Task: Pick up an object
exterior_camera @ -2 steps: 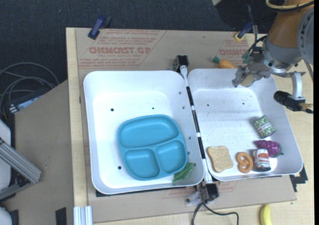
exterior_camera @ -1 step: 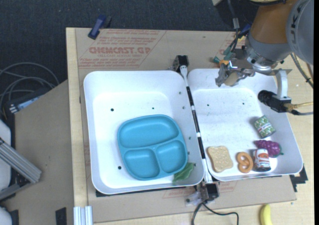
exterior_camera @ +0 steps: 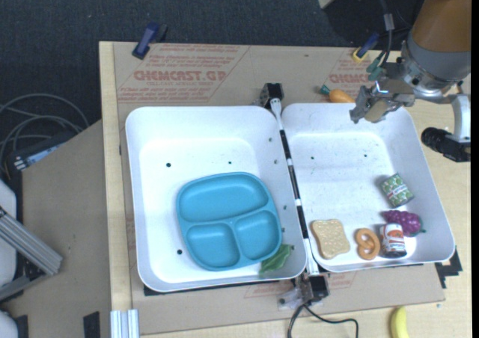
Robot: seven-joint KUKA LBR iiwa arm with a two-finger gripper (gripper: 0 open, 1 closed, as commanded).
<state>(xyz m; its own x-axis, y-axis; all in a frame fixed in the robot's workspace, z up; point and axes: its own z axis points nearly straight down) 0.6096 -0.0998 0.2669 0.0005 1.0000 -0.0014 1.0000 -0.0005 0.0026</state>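
Note:
My gripper (exterior_camera: 372,108) hangs over the far rim of the right bin (exterior_camera: 337,161), with the grey arm and its orange band rising toward the upper right. Along the near edge of that bin lie a slice of toast (exterior_camera: 330,238), a pretzel (exterior_camera: 367,243), a red and white can (exterior_camera: 394,240) and purple grapes (exterior_camera: 403,220). A green can (exterior_camera: 395,190) rests a little farther back by the right wall. All of these are well apart from the gripper, toward the near side.
The left bin (exterior_camera: 187,142) holds a blue divided plate (exterior_camera: 227,219) and a green leafy piece (exterior_camera: 276,260) at its near right corner. An orange item (exterior_camera: 339,94) lies on the board just behind the right bin. A yellow item (exterior_camera: 399,323) sits at the bench's front.

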